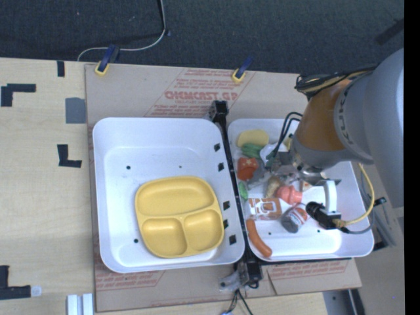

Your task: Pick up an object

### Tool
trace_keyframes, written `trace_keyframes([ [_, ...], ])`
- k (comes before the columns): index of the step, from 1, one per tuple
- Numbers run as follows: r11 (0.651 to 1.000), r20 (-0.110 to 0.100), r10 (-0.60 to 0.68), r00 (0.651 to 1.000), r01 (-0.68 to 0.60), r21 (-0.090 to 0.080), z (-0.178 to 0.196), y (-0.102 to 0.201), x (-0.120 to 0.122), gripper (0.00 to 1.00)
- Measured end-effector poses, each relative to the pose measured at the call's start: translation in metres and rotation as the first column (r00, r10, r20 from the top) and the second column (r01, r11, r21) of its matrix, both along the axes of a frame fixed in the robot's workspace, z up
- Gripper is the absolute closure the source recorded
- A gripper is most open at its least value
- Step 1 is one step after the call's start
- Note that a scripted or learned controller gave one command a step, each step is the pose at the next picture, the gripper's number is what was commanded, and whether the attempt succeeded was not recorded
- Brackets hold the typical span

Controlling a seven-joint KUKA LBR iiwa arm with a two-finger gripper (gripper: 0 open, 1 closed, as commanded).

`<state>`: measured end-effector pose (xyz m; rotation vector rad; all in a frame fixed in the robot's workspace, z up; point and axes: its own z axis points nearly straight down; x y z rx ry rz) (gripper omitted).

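**Arm low over the crowded right bin**

We see the grey arm (367, 110) reaching in from the right, its orange band (318, 120) above the wrist, and the gripper (289, 176) set down among the small things in the right bin (328, 245). Whether the gripper is open or closed we cannot tell, since the wrist hides that part from us, and we cannot see any object held in it.

The right bin carries a cluster of toy foods along its left half. A yellow piece (253, 138) lies near the far wall, with a red tomato-like piece (247, 168) just below it and a small green piece (243, 190) beside the bin's left wall. A pink piece (287, 193) sits right beside the gripper. Below it a white and orange packet (264, 208) lies flat, a grey can (293, 219) lies tilted near it, and an orange sausage (258, 238) rests near the front left corner.

The left bin (111, 176) holds a yellow divided plate (178, 215), lying flat toward the front. Both bins sit side by side on a cardboard sheet (190, 94) spread over the desk (39, 195).
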<state>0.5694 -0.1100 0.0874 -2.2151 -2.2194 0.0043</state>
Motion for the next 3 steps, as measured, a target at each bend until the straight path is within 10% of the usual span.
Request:
trace_keyframes([
  [1,1.0,0.003,0.0,1.0,0.0,-0.001,0.009,-0.002,0.002,1.0],
  [2,1.0,0.013,0.003,1.0,-0.003,-0.001,0.135,0.04,-0.02,1.0],
  [3,1.0,0.005,0.002,1.0,-0.002,-0.001,0.134,0.067,-0.021,1.0],
])
